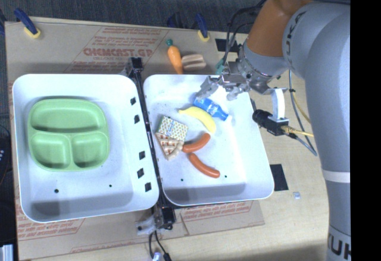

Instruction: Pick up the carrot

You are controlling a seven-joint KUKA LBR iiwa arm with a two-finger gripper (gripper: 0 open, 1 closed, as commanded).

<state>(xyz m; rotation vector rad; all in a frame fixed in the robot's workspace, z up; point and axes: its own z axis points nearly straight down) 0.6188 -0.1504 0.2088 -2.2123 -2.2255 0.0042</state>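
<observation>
The carrot (174, 57), orange with a green top, lies on the cardboard just behind the right bin (250, 153), outside it and near its back left corner. My gripper (219, 87) hangs over the back of the right bin, to the right of the carrot and apart from it. Its fingers are open, spread just above a blue packet (212, 107), and nothing is between them.
A brown bun-like piece (193, 62) lies right beside the carrot. The right bin also holds a banana (197, 117), two sausages (196, 143) (205, 166) and a checkered waffle piece (171, 134). A green divided tray (67, 132) sits in the left bin (24, 194).
</observation>
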